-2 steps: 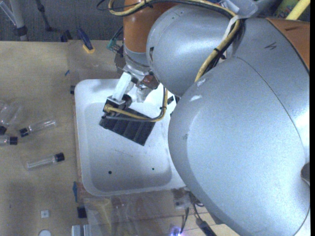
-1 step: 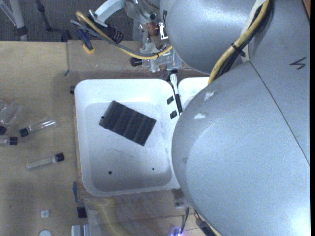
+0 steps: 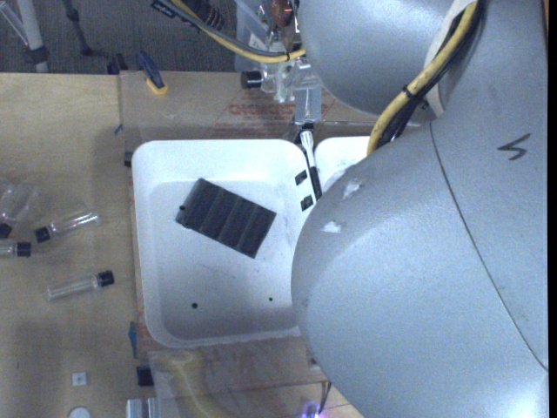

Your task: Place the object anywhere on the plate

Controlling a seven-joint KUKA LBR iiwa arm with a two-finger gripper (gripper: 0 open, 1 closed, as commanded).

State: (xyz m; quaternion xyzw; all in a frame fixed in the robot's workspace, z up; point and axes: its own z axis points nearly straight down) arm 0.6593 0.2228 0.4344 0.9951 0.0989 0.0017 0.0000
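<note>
A dark, ribbed rectangular slab [image 3: 226, 218] lies flat and slightly turned in the left white bin [image 3: 157, 259], toward its far half. The grey arm [image 3: 418, 259] looms close to the camera and covers nearly all of the right bin [image 3: 344, 152], of which just a far corner shows. My gripper [image 3: 300, 103] appears as metal and clear hardware at the top centre, over the far rim where the two bins meet. It is well apart from the slab. Nothing can be seen held in it.
Several small clear vials with black caps [image 3: 78, 283] lie on the wooden bench left of the bins. A blue clip [image 3: 154, 78] sits at the bench's far edge. Yellow cables [image 3: 218, 33] run along the top toward the gripper.
</note>
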